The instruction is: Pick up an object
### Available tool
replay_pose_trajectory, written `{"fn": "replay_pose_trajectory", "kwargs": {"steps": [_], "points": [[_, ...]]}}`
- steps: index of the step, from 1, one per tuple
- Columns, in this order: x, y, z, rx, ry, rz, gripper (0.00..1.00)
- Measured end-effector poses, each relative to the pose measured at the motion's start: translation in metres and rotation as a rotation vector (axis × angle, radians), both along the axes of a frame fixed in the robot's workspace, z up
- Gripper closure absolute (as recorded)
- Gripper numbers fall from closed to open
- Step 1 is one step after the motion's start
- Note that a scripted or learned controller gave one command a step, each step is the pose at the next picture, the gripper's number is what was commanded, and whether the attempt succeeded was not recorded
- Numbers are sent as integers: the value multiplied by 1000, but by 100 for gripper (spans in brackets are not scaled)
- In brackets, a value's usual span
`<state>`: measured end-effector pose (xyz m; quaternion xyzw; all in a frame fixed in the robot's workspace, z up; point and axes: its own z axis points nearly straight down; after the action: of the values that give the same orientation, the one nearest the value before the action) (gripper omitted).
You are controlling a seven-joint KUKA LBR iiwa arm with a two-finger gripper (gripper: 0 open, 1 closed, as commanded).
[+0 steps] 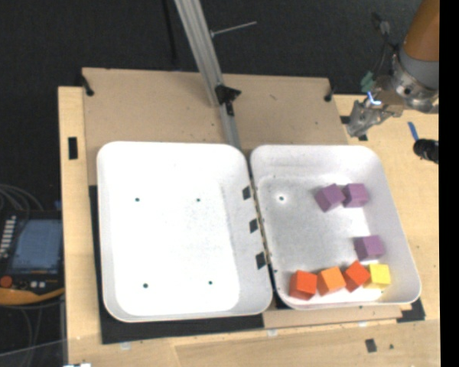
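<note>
Nothing on the desk (73,205) carries writing I can read; the blocks are plain and the little blue-screened device (32,247) off to the left is too blurred to make out. All the blocks sit in the right bin (321,163). Two purple blocks (341,196) touch side by side toward the far part, and a third purple block (369,246) sits alone nearer the right wall. Along the near wall runs a row, left to right: an orange-red block (304,284), an orange block (331,279), another orange-red block (356,274) and a yellow block (379,274), each touching the next (the row climbs slightly toward the right). They are cubes, so no long axis shows; most are turned a little askew to the bin walls. The left bin (172,228) is white with a few dark dots. The hand (363,117) hangs beyond the right bin's far right corner, over the desk, well apart from every block; whether it is clenched or released I cannot tell.
</note>
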<state>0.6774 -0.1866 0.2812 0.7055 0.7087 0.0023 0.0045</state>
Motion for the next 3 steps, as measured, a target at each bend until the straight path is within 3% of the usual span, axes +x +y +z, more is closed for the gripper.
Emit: {"fn": "replay_pose_trajectory", "kwargs": {"steps": [1,3], "points": [[1,-1,13,1,6,4,100],[-18,98,-21,4,11,1,100]]}}
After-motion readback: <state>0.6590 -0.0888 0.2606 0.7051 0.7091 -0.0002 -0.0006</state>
